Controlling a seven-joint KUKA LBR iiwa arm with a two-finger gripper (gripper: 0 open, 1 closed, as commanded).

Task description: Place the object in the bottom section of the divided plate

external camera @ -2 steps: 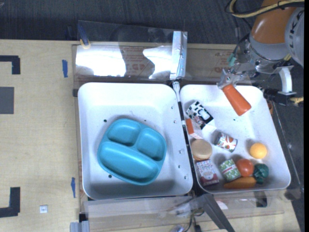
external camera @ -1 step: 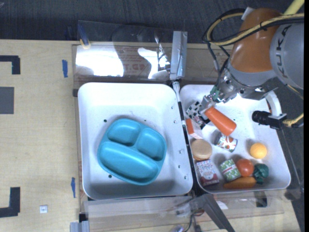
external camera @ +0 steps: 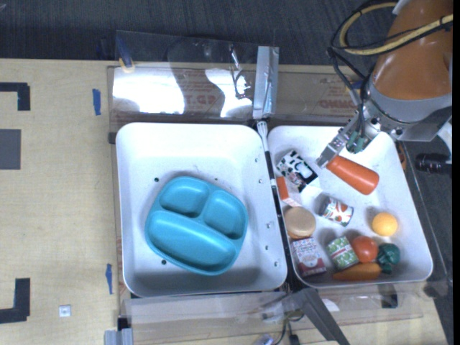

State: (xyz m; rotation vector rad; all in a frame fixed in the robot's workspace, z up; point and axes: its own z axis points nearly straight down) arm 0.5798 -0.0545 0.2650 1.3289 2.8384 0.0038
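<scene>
A blue divided plate (external camera: 198, 223) lies in the left bin (external camera: 136, 192), with two small sections at its far side and one large section (external camera: 188, 241) at its near side; nothing lies on it. My gripper (external camera: 341, 153) hangs over the back of the right bin (external camera: 413, 214). It is open, with nothing between its fingers. Just below and to its right lies an orange-red sausage (external camera: 353, 175). A black-and-white carton (external camera: 296, 167) sits to its left.
The right bin also holds a small can (external camera: 336, 210), a burger (external camera: 300, 221), an orange ball (external camera: 385, 224), a red box (external camera: 309, 256), a green can (external camera: 341, 251), a tomato (external camera: 364, 248), a carrot (external camera: 357, 270) and a dark green piece (external camera: 389, 256). A metal divider (external camera: 266, 85) stands behind the bins.
</scene>
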